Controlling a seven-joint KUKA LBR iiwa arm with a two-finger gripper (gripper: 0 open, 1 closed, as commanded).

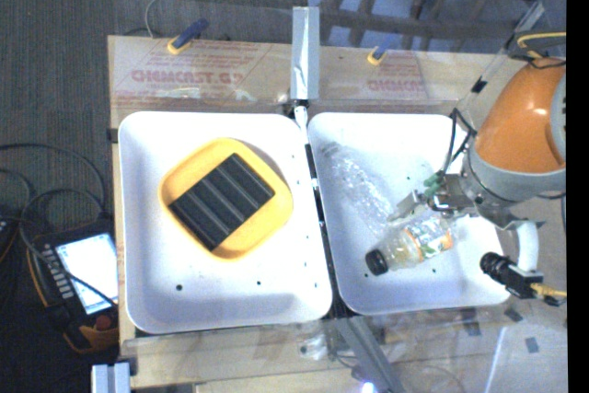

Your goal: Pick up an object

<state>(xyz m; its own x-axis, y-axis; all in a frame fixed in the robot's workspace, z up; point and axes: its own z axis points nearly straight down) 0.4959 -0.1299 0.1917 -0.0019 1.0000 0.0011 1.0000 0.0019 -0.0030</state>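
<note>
Gripper (440, 198) hovers at the bottle's (414, 246) one o'clock, poised to grasp; finger state unclear.

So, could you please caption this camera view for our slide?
Arm's tool over a lying plastic bottle in the right bin; yellow tray in the left bin.

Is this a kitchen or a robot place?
Probably a robot lab or workshop. A robot arm reaches over two white bins on a bench, its end effector by a plastic bottle, with office carpet and cables around.
</note>
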